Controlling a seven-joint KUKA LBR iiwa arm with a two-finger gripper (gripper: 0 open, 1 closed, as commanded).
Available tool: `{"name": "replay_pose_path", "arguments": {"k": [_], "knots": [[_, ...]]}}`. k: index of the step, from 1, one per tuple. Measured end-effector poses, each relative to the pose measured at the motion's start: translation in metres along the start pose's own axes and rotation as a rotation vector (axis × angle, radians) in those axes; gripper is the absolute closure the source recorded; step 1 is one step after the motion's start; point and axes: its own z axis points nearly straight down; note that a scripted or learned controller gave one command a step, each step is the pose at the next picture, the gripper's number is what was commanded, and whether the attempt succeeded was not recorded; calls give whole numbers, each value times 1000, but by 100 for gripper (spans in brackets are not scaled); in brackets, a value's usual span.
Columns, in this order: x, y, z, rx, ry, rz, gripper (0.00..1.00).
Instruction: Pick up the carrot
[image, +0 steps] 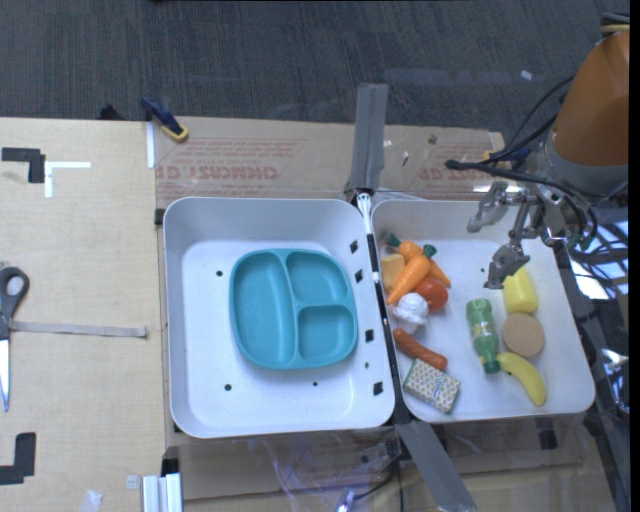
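Clutter crowds the carrot (412, 272), which lies at the right bin's (570, 405) left wall, its lower end buried among a tomato (432, 292) and a white piece. The gripper (505, 262) hangs over the bin's upper right, beside a lemon (520, 292); how its jaws stand I cannot tell.

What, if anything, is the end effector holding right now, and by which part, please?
Nothing is held. The end effector hangs above the right bin, with no item between its tips; the carrot lies apart from it at the bin's left side.
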Motion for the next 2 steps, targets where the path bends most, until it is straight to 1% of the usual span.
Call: {"name": "replay_pose_path", "arguments": {"k": [1,2], "knots": [[-52,34,107,0,-10,-155,0],[-61,33,121,2,-44,-77,0]]}}
